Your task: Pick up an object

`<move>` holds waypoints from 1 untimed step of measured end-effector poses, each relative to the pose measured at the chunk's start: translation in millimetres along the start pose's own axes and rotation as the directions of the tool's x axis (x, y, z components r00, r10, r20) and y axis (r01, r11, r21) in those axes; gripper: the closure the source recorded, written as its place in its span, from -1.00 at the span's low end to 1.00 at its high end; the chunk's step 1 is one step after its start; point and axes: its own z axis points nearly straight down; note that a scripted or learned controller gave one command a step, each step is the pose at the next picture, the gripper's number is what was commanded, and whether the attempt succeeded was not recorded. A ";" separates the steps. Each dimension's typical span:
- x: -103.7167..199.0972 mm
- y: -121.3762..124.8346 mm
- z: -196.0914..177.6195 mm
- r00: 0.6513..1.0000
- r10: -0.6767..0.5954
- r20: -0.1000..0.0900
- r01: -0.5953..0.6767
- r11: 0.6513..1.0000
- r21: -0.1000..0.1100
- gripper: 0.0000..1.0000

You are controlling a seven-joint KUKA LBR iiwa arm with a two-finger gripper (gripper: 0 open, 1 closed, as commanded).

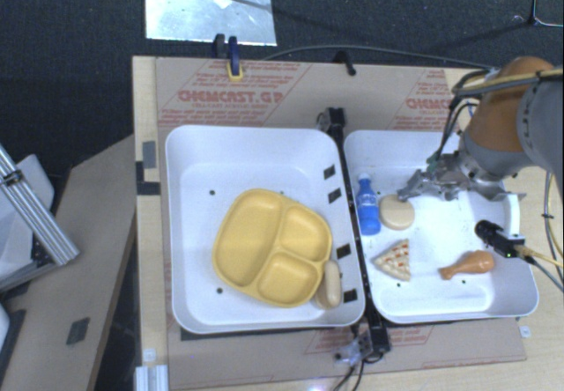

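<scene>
The right bin (507, 297) holds a blue bottle (367, 205) against its left wall, with a round beige disc (397, 213) just to the bottle's right. A pizza slice (394, 259) and a brown drumstick (467, 266) lie nearer the front. My gripper (411, 190) reaches in from the right, low over the bin, its tip at the disc's upper right edge. Nothing shows held in it.
In the left bin (198, 169) a yellow divided tray (271, 247) lies with a pale bread roll (330, 284) at its lower right corner. The grey arm with its orange band (502, 116) hangs over the right bin's back right part.
</scene>
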 end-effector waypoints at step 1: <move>-1.0 2.0 -13.0 1.000 -0.002 0.005 0.002 1.000 -0.009 1.00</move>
